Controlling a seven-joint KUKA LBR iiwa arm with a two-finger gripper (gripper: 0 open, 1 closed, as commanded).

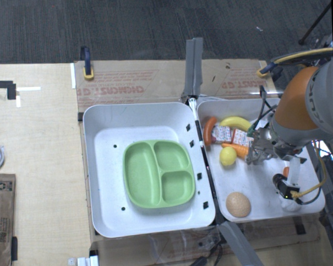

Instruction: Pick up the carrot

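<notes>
Currently the claw is seen low in the right bin, at the end of the grey arm that reaches in from the right. Its state cannot be told: the wrist body hides it from above, so spread or pressed together is not claimed.

The carrot is judged to be the orange piece lying just left of the claw, partly covered by a red-and-white packet. Only a short orange stretch is seen between the packet and the lemon. Whether the claw is touching it cannot be resolved; it is at least right beside it.

Clutter around the target:
- banana just behind the packet
- a reddish sausage-shaped item at the bin's left wall
- brown egg-shaped item near the front, well apart

In the left bin a green divided tray is seen, not involved.

Progress, as a judgement: approach looks done, descent looks done or nearly so. Nothing is seen lifted; the carrot is lying on the bin floor. Grasp closure and lift are left. No hold can be confirmed.

Risk: the packet or lemon may be caught along with the carrot.
</notes>
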